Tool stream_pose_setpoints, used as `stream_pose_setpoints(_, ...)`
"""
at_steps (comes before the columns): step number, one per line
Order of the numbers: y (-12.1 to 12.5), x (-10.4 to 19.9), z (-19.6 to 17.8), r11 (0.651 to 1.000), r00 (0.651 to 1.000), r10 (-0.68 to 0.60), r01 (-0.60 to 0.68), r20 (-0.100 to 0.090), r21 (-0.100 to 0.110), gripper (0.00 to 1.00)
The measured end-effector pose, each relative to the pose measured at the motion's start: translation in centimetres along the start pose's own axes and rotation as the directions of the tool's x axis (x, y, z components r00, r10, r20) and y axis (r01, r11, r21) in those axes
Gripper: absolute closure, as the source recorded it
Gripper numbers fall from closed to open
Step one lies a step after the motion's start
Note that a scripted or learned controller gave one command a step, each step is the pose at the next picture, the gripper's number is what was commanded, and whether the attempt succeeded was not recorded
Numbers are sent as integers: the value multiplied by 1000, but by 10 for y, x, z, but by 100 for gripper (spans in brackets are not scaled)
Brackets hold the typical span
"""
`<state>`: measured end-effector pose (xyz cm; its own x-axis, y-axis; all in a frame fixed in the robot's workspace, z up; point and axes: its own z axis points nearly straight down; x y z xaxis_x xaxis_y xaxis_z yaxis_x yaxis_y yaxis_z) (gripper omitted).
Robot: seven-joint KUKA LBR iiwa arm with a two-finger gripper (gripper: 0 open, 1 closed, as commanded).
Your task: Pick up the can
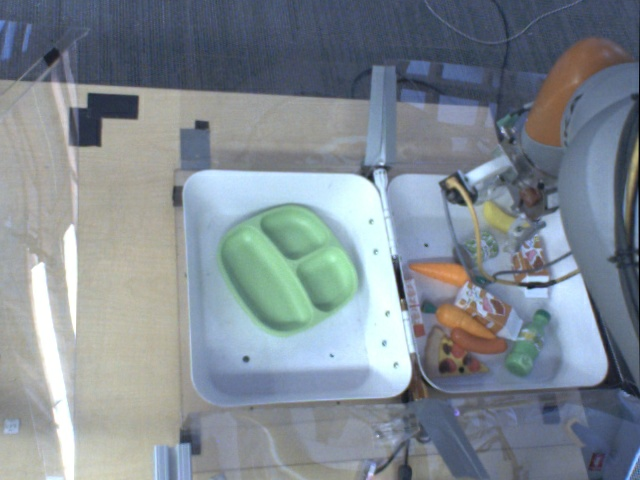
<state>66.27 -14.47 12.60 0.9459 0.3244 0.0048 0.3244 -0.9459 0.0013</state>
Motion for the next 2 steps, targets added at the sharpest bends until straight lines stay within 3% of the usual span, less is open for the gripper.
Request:
stream_pose_setpoints(1,-10,1,39,992,992,125,-125,-1,2,0)
stream_pose_setpoints(2,-10,4,26,992,992,124,-124,-8,4,100)
